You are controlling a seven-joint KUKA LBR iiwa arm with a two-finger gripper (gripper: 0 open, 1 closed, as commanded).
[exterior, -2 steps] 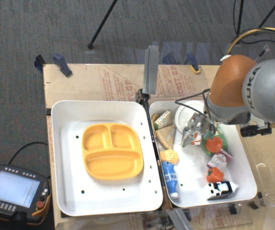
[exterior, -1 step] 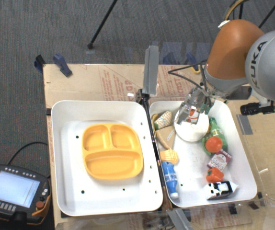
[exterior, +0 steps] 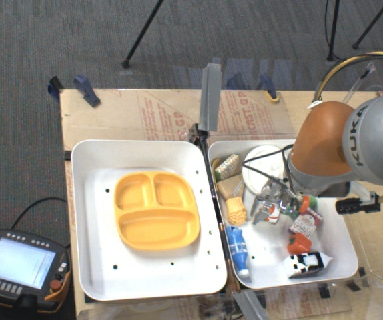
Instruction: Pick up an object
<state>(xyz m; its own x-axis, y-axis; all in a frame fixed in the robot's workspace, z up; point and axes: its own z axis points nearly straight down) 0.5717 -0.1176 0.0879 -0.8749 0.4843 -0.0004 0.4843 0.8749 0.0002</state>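
Gripper (exterior: 269,205) low in right bin (exterior: 341,262), can't tell its state, hanging w/ corn cob (exterior: 236,211) just to its left, cob's long axis running near-far, so prob nearest obj to grab.

- Yellow divided tray (exterior: 157,210), left bin: smooth plastic, slight sheen.
- Both bins (exterior: 91,179): white, smooth, matt-looking plastic.
- Bench top (exterior: 145,115): brownish board w/ red print (cardboard or wood, can't tell).
- Floor (exterior: 58,32), 12 o'clock: grey carpet, rough weave.
- Arm's orange band (exterior: 321,139), 3 o'clock: glossy; grey shell (exterior: 378,142) smooth.
- Blue tube (exterior: 237,245): shiny plastic.
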